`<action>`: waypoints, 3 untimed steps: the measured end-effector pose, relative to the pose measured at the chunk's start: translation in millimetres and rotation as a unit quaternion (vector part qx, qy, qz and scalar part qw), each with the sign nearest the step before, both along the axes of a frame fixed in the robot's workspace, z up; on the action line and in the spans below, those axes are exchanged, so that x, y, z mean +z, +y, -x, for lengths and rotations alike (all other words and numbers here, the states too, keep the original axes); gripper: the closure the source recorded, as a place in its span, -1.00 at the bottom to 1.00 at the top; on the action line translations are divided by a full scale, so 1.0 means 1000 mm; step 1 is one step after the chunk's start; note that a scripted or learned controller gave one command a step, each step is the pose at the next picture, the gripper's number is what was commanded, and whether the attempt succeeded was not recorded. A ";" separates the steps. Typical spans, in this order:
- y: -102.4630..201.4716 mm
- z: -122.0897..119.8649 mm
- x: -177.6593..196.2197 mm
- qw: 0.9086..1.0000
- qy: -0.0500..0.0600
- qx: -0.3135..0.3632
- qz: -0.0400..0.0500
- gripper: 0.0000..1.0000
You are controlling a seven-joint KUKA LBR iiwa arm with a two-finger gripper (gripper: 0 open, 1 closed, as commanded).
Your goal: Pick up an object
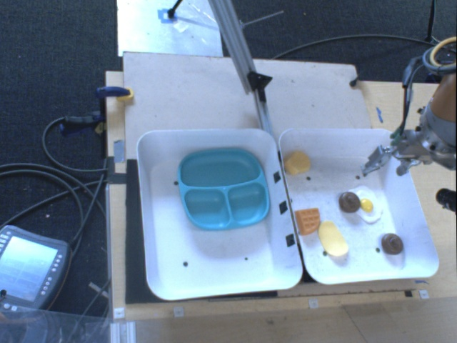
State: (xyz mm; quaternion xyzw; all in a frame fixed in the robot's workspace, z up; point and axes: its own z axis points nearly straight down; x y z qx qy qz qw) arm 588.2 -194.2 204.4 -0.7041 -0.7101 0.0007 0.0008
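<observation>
- Dark carpet surrounds a pale wooden bench [214, 91], and on this bench two shallow white bins stand side by side, touching along their inner edges.
- At the right, the gripper [385, 161] hangs above the upper right part of the right bin [421, 252]; its two fingers are apart and nothing is between them.
- Near the gripper, lower in the right bin, a toy fried egg [369, 207] lies with a brown round piece [349, 202] just beside it on its left.
- A second brown round piece [391, 244] lies near the lower right corner of this bin.
- A pale yellow oval piece [333, 239] lies at the lower left, just beside an orange waffle-like square [308, 221] close to the left wall.
- A yellow lump [297, 163] lies in the upper left corner of the same bin.
- In the left bin [161, 263] a blue divided plate [222, 188] with three compartments rests; I see nothing in its compartments.
</observation>
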 end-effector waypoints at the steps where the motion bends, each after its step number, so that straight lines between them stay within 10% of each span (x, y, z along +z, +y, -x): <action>1: -0.004 0.009 -0.048 1.000 0.000 -0.004 0.000 -1.00; 2: -0.006 0.012 -0.090 1.000 0.000 -0.004 0.000 -1.00; 3: -0.007 0.010 -0.077 1.000 -0.003 -0.004 0.001 1.00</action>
